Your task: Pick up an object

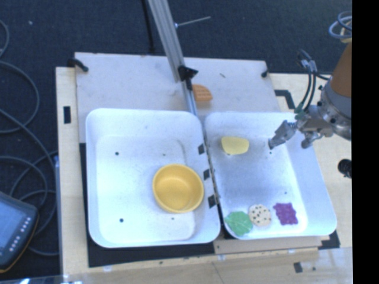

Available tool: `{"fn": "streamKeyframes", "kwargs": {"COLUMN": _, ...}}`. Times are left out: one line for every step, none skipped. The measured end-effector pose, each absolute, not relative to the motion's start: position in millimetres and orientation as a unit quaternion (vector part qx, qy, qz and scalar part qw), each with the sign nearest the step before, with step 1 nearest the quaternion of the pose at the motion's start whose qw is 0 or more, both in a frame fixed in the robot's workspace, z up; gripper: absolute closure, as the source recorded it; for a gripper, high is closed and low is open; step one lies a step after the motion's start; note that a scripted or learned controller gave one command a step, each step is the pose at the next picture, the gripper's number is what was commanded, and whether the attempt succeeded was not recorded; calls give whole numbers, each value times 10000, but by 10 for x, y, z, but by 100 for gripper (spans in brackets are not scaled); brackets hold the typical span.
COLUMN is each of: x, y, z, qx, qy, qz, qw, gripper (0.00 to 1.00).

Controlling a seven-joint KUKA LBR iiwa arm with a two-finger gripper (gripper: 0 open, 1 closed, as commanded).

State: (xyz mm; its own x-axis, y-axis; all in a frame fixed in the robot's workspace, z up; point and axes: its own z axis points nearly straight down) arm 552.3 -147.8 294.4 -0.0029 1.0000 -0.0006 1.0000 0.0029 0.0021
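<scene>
So the likeliest target here is the yellow piece (235, 145), a flat rounded thing lying in the right bin (308, 176), up near the bin's far edge and close to the divider between the two bins. The tool (283, 136) hangs to the right of the yellow piece, a bit apart from it, over the same bin's far-right corner. It isn't touching anything I can see, and nothing sits in it. Whether it's wide or narrow, honestly can't tell from this angle, it's just a grey blob at the end of the arm.

Going outward from the yellow piece: toward the near edge of the right bin there's a row of three small bits, a green one (238, 222), a speckled cookie (259, 215) and a purple one (286, 213), the first two touching or nearly so. Across the divider, the left bin (112, 135) holds a yellow bowl (177, 187). Beyond the bins an orange thing (202, 93) lies on the table by the metal pole (169, 34).

What could go wrong: the yellow piece looks low and flat, so the tool could close above it and come up empty. It's also near the bin wall, so a sideways approach might shove it against the divider.
</scene>
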Motion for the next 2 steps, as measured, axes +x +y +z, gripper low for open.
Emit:
{"fn": "streamKeyframes", "kwargs": {"x": 5523, "y": -1479, "z": 2945, "qx": 7065, "qy": 7077, "qz": 6, "qw": 10, "gripper": 0}}
{"fn": "streamKeyframes", "kwargs": {"x": 5552, "y": -1453, "z": 2323, "qx": 7075, "qy": 7067, "qz": -21, "qw": -14, "gripper": 0}}
